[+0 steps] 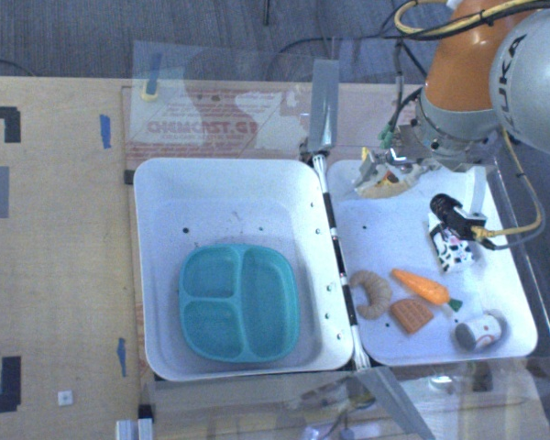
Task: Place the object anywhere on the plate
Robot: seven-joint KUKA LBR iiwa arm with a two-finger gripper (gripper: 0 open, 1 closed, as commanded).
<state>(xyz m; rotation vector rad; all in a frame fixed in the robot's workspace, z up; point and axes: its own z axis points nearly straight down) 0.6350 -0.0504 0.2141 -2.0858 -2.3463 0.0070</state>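
Legible writing: "KUKA" on the grey arm [532,71] at upper right; faint red lettering on the clear panel [206,126] beyond the bins cannot be read. The wooden bench [46,273] carries blue tape marks. The teal plate [239,302] lies in the left bin [156,191]. The gripper [385,168] hangs over the right bin [518,328]'s far left corner; whether it is open or closed cannot be told. A carrot [420,286] lies near the front.

You've got a teal plate [239,302] in the white left bin [165,191]. Your white right bin [509,287] has an orange carrot [421,286] with green tip, tan croissant [371,292], brown waffle [411,314], black-and-white spotted cow [452,248], grey-white cylinder [478,331].
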